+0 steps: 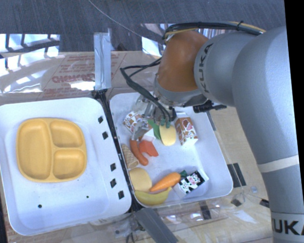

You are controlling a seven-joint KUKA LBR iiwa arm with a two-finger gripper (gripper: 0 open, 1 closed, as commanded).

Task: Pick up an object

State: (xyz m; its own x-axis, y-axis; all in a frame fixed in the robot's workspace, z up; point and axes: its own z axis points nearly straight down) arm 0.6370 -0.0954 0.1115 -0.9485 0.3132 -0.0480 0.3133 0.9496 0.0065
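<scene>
My gripper [148,122] hangs low over the upper middle of the right bin [215,163], under the orange wrist band. It is right beside a small brown-and-white carton [131,120] and just above a green piece [157,130] and a yellow pear-shaped toy [168,136]. A brown carton [186,131] stands to its right. Below lie two orange pieces [142,150], a cracker [127,156], a pale yellow round [140,178], a carrot [166,181], a banana [151,198] and a cow-patterned carton [192,182]. The wrist hides the gripper's tip.
The left bin [21,211] holds a yellow divided plate [50,149]. A black ridge with clips [112,154] separates the two bins. Cardboard [62,73] and a strip of grey tape lie behind them. The grey arm covers the right side of the view.
</scene>
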